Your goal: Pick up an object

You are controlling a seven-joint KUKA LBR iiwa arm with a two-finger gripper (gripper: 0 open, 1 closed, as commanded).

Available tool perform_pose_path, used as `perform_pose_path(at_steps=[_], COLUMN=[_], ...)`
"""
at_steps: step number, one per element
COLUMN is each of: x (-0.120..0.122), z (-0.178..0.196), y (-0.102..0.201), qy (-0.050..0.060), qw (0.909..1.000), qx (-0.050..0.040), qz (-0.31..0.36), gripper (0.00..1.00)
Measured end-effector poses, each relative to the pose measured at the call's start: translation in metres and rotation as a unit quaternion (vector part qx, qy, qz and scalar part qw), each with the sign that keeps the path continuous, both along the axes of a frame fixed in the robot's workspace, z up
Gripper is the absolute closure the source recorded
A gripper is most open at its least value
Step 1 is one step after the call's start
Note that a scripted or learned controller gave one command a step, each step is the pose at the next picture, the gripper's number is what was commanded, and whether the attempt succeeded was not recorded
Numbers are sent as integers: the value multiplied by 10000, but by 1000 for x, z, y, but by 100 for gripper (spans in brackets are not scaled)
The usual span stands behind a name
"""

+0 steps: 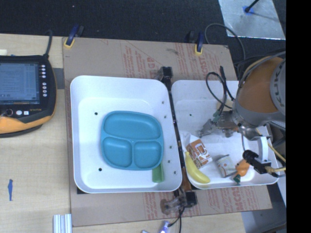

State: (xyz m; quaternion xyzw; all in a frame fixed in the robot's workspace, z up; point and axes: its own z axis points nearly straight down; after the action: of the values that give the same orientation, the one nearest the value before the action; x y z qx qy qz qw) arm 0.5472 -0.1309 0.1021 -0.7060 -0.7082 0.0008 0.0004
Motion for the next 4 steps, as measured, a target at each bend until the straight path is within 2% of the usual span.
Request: perform_pose_path(at_steps=[1,2,3,4], x=[63,98,100,100], z=[65,-7,7,7], y=[-68,-80,-81,-81], qy=[-5,10,-13,-10], qw=[10000,10000,10000,10000], qx=[-5,3,-12,-11], qz=[-7,15,35,40], gripper=[0,0,100,0])
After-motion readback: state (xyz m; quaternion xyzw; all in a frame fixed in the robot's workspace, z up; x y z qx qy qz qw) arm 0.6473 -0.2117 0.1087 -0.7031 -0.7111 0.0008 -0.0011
